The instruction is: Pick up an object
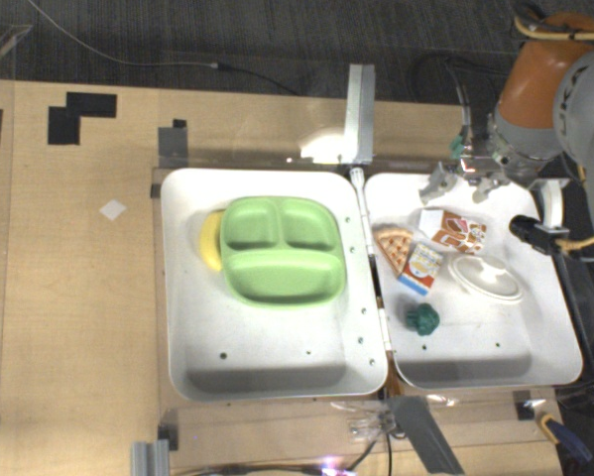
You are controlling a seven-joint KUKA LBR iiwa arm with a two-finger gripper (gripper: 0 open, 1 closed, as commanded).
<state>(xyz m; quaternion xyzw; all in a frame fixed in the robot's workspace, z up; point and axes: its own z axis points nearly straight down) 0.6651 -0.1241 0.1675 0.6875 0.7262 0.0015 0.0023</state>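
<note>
Objects for picking lie scattered in the right bin (544, 360): a pizza slice toy (393, 248) near the divider, a small blue and white carton (421, 267) touching it, an orange and white snack packet (459, 232) just beyond, a clear round lid (486, 277) to the packet's right, and a dark green lump (423, 318) nearer the front, apart from the rest. Above the far edge of that bin hangs the gripper (458, 183), its two metal fingers spread apart with nothing between them, just short of the snack packet. Behind it the grey arm with its orange band (537, 82) reaches in from the right. In the left bin (192, 350) a green divided tray (281, 249) rests over a yellow banana-like item (209, 241) peeking out at its left side.
</note>
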